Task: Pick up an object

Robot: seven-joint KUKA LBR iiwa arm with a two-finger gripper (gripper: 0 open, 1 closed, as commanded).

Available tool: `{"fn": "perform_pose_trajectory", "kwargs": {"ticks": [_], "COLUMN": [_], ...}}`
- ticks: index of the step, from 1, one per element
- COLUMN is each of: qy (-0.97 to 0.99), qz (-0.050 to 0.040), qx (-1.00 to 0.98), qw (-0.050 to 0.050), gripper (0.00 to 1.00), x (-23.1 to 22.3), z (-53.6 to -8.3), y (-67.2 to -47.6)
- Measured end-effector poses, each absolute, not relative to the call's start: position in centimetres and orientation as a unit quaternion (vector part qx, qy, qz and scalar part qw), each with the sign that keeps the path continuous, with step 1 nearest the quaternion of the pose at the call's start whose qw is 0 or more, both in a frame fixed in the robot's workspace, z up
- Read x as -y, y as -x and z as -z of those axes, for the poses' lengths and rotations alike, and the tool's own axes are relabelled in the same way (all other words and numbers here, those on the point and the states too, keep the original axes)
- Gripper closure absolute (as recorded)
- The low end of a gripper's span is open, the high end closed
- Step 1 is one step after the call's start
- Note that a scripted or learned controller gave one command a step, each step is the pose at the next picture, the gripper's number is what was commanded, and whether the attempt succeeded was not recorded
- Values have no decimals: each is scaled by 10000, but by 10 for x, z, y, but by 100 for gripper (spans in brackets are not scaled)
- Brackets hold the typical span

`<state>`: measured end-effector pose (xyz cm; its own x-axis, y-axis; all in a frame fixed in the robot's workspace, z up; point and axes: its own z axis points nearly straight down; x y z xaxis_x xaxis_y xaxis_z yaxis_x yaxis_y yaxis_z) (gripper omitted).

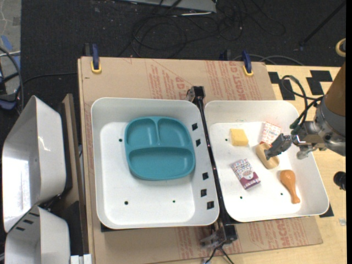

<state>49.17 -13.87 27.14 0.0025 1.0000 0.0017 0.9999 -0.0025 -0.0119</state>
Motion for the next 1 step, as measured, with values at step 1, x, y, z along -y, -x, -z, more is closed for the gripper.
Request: {"fn": "perform_pose_trajectory", "kwargs": {"ticks": [1], "qy": [7068], "qz": [-2], "qx": [7074], "qw": [1], "gripper": [0], "x": [138], "z": [-277], "y": [-494]}}
